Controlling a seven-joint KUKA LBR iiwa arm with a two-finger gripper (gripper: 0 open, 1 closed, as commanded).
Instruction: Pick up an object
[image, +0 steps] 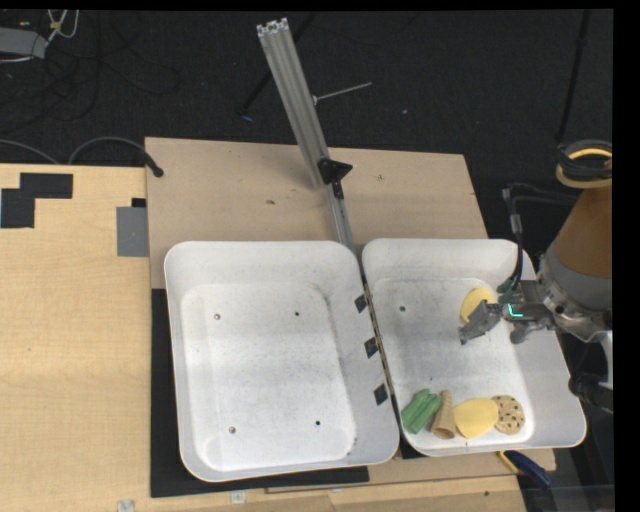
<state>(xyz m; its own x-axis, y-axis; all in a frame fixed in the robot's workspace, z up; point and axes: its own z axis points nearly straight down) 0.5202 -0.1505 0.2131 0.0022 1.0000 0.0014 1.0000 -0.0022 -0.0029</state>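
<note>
Gripper (482, 322) sits low in right bin (420, 262), touching yellow piece (476, 300) at far-right side. Can't tell grip state, fingers too dark. You want piece centred btwn fingers before lift; raise straight, slow. Other items near front edge, well apart.

matt speckled white plastic bins (265, 290) on a pale, smooth wooden bench (240, 190), beside a ribbed metal rail (296, 100).

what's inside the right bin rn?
Right bin: along the near edge lie a green toy, a tan cone, a yellow piece and a cookie. By the far right wall, another yellow thing, partly covered by the pincer.
</note>
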